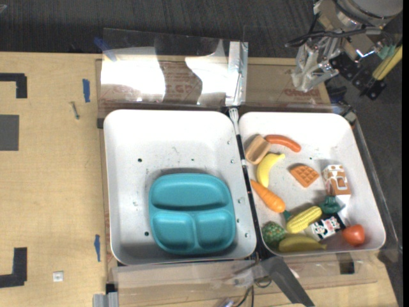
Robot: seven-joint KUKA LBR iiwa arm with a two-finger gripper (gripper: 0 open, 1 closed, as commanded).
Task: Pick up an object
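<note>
From the overhead camera you have two shallow white bins side by side on a tan bench (45, 184). The left bin (128, 133) holds one item: a teal plastic tray (190, 212), smooth, round-cornered and split into three compartments, lying flat toward the near side.

The right bin (332, 133) holds every candidate for the pick, all small, glossy toy foods. Along its left side you will find a tan bread-like piece (257, 149), a curved yellow banana (268, 169) just below it, and an orange carrot (269, 197) with its tip toward the divider. A red-orange sausage (283, 142) lies near the far wall. An orange waffle square (303, 175), grid-textured, sits mid-bin, with a white and orange block (336, 179) to its right. Crowded along the near wall are a yellow corn cob (303, 219), a dark green leafy piece (273, 233), an olive-yellow oblong (300, 242), a black-and-white carton (328, 226), a dark green piece (331, 204) and a red tomato (353, 235).

The gripper (307, 75) hangs beyond the right bin's far edge, well apart from the toys and holding nothing. Whether it is open or closed, you cannot tell from this angle.
</note>
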